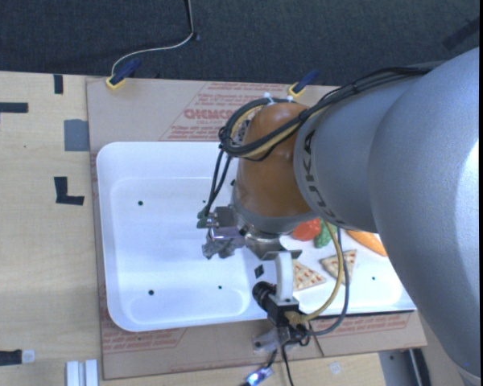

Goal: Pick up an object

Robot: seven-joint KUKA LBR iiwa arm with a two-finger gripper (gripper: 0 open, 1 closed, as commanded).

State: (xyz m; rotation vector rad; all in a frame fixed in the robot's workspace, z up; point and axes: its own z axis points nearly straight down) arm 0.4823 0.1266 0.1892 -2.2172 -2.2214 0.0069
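The arm (402,183) is the largest thing here: a smooth grey matte cylinder filling the right side, narrowing to a glossy orange band (270,163) wrapped by loops of black and yellow cable (338,288). Below the band the gripper (217,240) hangs over the left bin (145,175), a dark metal cluster near the bin's right wall; whether it is wide or narrow I cannot tell, and nothing is visibly held.

The left bin is a shallow white plastic tray with rounded corners and a smooth floor marked by small dark dots. Its floor is bare to the left of the gripper, giving open room toward the left and front rims. It rests on a brown cardboard sheet (161,107) with red print, which lies on the pale wooden worktop (32,215) patched with black tape marks.

The right bin (386,296) is mostly hidden beneath the arm. In its visible strip lie the objects to pick: an orange piece (369,241) by the arm's edge, a rounded red item (307,230) touching a small green one (322,235), and two flat tan waffle-textured wedges (307,277) (344,262). The wrist and dangling cables crowd over these things.

Two blue-and-yellow clamps (122,71) (303,81) grip the cardboard's far edge.
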